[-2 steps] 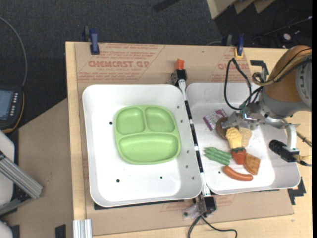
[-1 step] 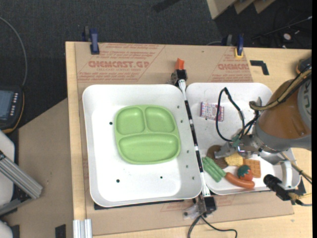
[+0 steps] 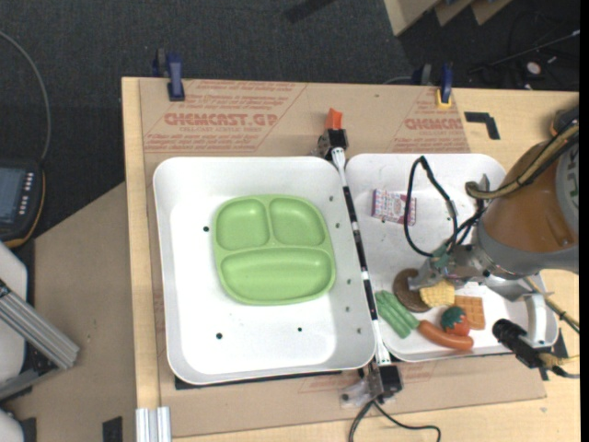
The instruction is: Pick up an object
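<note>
The tabletop, a brown board printed with red lettering, carries two shallow white bins side by side. The left bin holds a pale green divided plate lying flat near its middle, with two small compartments at the far side and one long compartment at the near side. The right bin holds the smaller things. The arm, grey with an orange band, reaches in from the right and bends down over the near right part of this bin, black cables looping beside it. The gripper sits low at the end of the arm, just above a cluster of toy food; whether it is spread or pressed together cannot be told, since the wrist hides it. Directly beneath and touching its tip is a yellow corn cob. A brown round disc lies just left of the corn. A green pea pod lies at a slant near the bin's left wall. An orange cracker sits to the right of the corn, a red sausage lies along the near edge, and a small carrot-like piece with a green top rests between them. A small white packet with purple print lies well apart, farther back.
</note>
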You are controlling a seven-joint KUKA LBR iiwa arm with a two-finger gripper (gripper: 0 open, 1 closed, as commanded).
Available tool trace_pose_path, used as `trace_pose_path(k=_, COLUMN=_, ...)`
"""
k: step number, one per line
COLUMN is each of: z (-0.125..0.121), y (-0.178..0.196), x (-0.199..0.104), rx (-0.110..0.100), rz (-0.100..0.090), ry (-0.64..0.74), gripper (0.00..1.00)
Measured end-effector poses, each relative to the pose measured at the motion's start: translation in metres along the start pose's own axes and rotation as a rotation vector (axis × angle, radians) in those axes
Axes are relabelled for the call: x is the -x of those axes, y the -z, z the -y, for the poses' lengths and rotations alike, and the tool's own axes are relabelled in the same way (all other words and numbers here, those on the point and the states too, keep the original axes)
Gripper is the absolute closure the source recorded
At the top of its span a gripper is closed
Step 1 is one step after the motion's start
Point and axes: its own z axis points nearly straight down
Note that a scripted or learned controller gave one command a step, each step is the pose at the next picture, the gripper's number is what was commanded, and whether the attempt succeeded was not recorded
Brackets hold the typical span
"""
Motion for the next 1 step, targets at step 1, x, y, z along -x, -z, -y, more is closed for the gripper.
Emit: trace_pose_path(k=1, z=-0.0976, y=0.0938, x=-0.0521, rx=0.010, rz=0.001, ry=0.010, gripper=1.00)
